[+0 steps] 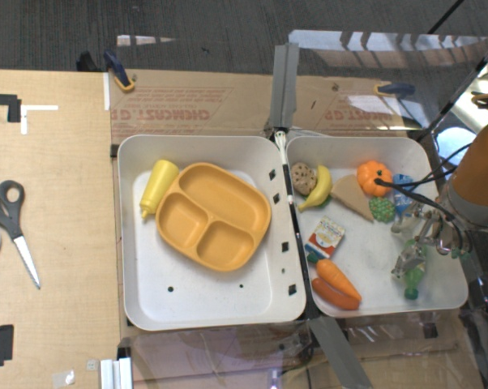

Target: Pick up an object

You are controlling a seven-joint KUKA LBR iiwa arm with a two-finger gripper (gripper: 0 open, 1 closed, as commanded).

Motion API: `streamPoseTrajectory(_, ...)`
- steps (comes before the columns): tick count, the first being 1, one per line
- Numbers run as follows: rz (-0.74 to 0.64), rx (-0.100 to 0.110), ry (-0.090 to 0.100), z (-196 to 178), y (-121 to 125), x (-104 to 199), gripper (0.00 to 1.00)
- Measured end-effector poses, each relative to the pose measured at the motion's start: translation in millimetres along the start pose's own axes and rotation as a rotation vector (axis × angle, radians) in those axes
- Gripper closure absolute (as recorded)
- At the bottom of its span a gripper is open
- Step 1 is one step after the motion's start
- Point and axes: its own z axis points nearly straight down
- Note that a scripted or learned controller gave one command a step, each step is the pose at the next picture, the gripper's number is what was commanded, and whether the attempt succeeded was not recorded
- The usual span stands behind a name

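Note:
My gripper (409,259) hangs low over the right side of the right bin (374,302), reaching in from the right edge. A small green object (412,283) lies just under and in front of it, touching or nearly touching its tip. Further left in that bin lie a carrot (338,276) over a red piece (333,296), a small carton (327,237), a banana (318,190), a cookie (301,176), a tan wedge (353,197), an orange pumpkin (374,177), a green broccoli piece (382,210) and a blue item (401,194).
The left bin (147,298) holds a yellow divided plate (214,215) and a yellow bottle (158,186). Scissors (15,227) lie on the bench at far left. A metal divider (282,96) stands behind the bins' shared wall. Dark cables (414,183) run over the right bin.

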Motion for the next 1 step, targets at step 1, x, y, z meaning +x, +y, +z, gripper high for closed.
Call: streamPoseTrajectory(1, -0.003, 0.001, -0.006, -10.6, 0.8, -1.8, 1.0)
